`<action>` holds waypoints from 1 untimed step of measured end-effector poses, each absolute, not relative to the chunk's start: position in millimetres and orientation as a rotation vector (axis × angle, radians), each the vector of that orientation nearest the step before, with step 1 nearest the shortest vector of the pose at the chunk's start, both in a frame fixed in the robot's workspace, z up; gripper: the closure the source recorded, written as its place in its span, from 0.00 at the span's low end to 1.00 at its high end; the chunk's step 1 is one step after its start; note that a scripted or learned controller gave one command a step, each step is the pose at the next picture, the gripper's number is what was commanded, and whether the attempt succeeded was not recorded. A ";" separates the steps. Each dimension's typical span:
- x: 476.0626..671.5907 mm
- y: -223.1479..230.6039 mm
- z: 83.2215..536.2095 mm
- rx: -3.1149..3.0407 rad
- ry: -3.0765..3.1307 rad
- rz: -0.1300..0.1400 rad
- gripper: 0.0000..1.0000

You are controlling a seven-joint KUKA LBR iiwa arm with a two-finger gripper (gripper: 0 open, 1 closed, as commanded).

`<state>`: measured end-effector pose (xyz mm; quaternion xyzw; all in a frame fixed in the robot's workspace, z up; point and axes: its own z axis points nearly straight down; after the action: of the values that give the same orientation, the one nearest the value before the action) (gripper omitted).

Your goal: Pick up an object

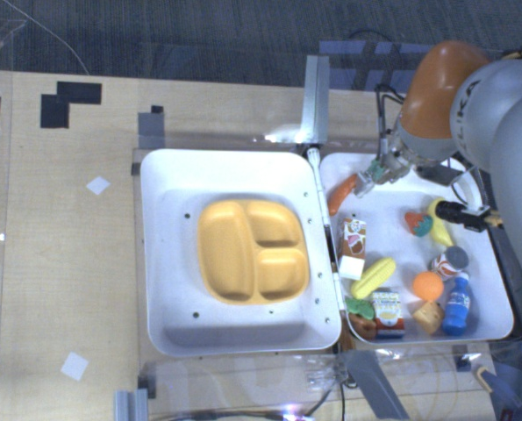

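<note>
Inside left bin [155,235], yellow tray [250,251]

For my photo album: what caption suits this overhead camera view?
Robot gripper over a bin of toy food by a carrot; yellow tray alongside.

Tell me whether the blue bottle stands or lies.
Lying: the blue bottle rests lengthwise on the right bin's floor, cap toward the far side.

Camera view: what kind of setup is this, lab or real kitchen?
Most likely a robot manipulation lab bench. A wooden bench holds two white bins clamped side by side; one has a yellow divided tray, the other toy food such as a corn cob. The arm reaches in.
</note>
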<state>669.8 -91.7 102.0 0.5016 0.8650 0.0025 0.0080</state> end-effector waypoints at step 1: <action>667.7 -88.4 100.1 1.569 2.718 0.005 0.00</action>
<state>667.7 -88.4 100.1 0.5000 0.8660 0.0016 0.0015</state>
